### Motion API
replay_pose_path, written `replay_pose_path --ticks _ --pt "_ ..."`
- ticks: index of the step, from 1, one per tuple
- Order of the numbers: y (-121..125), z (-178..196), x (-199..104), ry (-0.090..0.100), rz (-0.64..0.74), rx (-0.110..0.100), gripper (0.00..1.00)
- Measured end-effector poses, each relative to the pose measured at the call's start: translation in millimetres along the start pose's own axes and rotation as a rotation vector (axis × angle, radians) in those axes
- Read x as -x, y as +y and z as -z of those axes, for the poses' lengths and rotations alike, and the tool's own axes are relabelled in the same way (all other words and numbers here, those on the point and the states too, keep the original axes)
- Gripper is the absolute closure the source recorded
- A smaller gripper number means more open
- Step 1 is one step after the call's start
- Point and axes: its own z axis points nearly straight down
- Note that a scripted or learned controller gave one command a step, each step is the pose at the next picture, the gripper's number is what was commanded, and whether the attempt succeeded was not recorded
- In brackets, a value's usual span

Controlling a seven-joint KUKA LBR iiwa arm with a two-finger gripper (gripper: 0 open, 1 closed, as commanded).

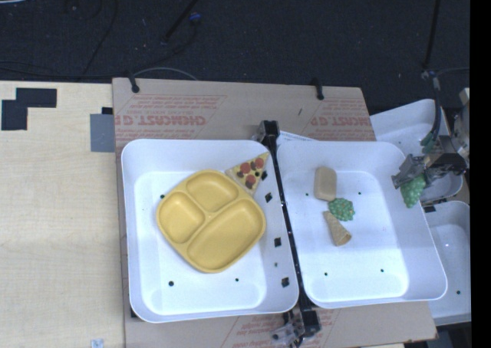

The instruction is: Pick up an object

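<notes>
Right bin (pixel 399 277): the near half of its floor lies bare and white; the three small things sit in the far half.
Cone-shaped piece (pixel 337 229): tan, lying tilted, nearest of the three in the right bin, its far end touching or just beside the green piece.
Green piece (pixel 342 208): small and leafy-looking, between the cone and the tan block.
Tan block (pixel 325 183): rounded, farthest of the three, just beyond the green piece.
Left bin (pixel 146 285): holds the yellow plate and a pizza-slice toy.
Yellow plate (pixel 212 220): three compartments, turned at a slant, in the middle of the left bin.
Pizza slice (pixel 251 172): at the plate's far right edge, close to the divider between the bins.
Gripper (pixel 420 178): at the right bin's right rim, outside the floor, well apart from the three pieces; something green shows at its tip, but whether the fingers close on it I cannot tell.
Cardboard sheet (pixel 230 113): under both bins, showing beyond them.
</notes>
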Motion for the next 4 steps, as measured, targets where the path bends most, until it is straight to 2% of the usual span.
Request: replay_pose_path --ticks 1,2,4 --pt "-11 -5 -57 0.004 0.002 -0.008 1.00" --pt "-10 -22 -109 0.004 0.002 -0.008 1.00" --pt "-14 -14 -218 0.003 0.003 -0.008 1.00"
